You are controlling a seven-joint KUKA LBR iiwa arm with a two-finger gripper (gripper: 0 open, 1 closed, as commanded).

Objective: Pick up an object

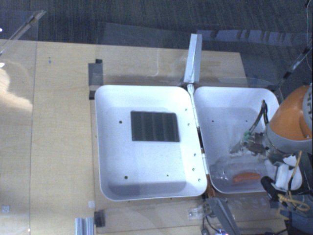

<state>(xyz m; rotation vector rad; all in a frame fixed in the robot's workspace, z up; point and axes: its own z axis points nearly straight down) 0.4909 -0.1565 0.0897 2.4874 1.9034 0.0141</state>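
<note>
The arm [292, 124] reaches into the right bin [220, 106], its pincer [246, 145] low inside and too blurred to tell its spread, while an orange object [246, 177] lies near the bin's front wall.

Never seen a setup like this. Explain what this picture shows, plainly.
This is one camera fixed above a wooden bench, looking down at a slant. Two shallow white bins sit side by side. The left bin has a dark ribbed rectangle on its floor. The right bin holds a small orange-red object near its front edge. The grey and orange shape is a robot arm reaching in from the right over that bin. Its hand is too hard to make out to tell whether it holds anything.
</note>
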